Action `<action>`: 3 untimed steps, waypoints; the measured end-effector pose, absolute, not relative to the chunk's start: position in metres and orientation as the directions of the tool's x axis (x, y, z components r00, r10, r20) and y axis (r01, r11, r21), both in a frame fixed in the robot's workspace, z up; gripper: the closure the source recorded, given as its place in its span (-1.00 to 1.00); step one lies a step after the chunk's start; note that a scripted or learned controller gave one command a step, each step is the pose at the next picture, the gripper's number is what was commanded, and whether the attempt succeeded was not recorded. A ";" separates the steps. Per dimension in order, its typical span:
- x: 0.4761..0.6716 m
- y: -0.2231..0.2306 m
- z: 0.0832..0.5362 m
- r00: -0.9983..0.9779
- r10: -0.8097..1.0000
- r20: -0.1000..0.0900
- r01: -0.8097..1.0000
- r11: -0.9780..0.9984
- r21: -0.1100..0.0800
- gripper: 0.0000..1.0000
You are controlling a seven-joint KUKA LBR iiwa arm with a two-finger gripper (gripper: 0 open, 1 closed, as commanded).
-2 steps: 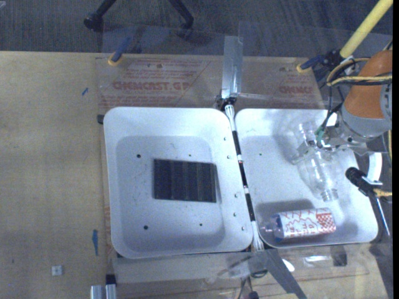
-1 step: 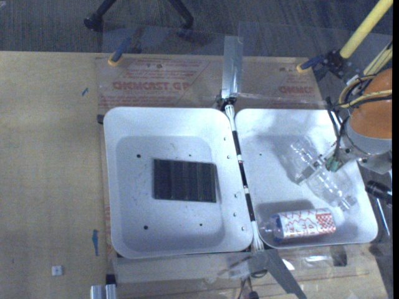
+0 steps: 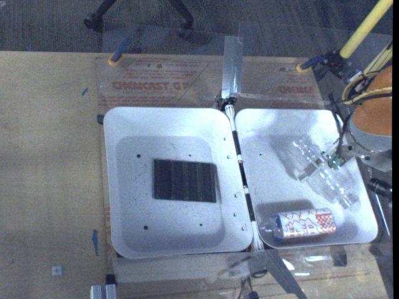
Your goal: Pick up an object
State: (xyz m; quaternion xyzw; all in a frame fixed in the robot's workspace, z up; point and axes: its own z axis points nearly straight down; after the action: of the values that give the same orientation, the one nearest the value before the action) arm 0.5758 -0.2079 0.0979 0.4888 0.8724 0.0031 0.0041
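Red-patterned can [image 3: 303, 223] lies on its side along the right bin's [image 3: 268, 129] near edge. Beside it, a clear plastic bottle [image 3: 324, 173] sits under the end effector [image 3: 330, 161], whose state I cannot tell. A dark panel [image 3: 185, 180] rests in the left bin [image 3: 124, 136].

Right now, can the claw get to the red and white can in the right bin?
Probably yes. The red and white can lies on its side near the front wall of the right bin, with nothing on top; the claw hovers just behind it.
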 end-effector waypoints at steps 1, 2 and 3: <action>0.580 -0.177 0.159 -0.649 0.761 -0.005 0.761 0.649 0.004 1.00; 0.580 -0.177 0.160 -0.649 0.760 -0.006 0.760 0.649 0.004 -1.00; 0.576 -0.189 0.098 -0.397 0.918 -0.003 0.918 0.397 0.003 -1.00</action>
State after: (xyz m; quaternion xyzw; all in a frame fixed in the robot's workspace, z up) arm 0.5759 -0.1889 0.0981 0.5489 0.8359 0.0007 0.0021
